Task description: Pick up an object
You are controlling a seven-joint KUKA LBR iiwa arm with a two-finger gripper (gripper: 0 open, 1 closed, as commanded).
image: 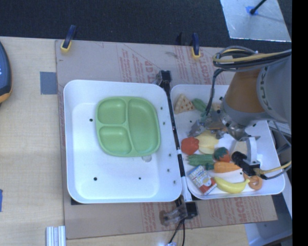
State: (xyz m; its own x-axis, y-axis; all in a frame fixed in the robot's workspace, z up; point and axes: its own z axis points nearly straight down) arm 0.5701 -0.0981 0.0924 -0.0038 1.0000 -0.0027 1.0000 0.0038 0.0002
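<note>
Many small toy foods [215, 163], red, yellow, green, crowd the right bin [275, 152].

Pale wooden bench [25, 152] under brown cardboard sheet [118, 60] — dark floor [118, 6] beyond, bright sunlit patch [254, 12] — blue-handled clamps [195, 45]

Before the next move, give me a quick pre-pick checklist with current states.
1. Arm over right bin: ok.
2. Targets present: ok, tomato, banana, carrot and other toy food lie in it.
3. Claw open or shut: cannot tell, the wrist hides it.
4. Item held: cannot tell.
5. Pile spacing: not ok, items touch and overlap.
6. Left bin: ok, green tray sits flat inside.
</note>
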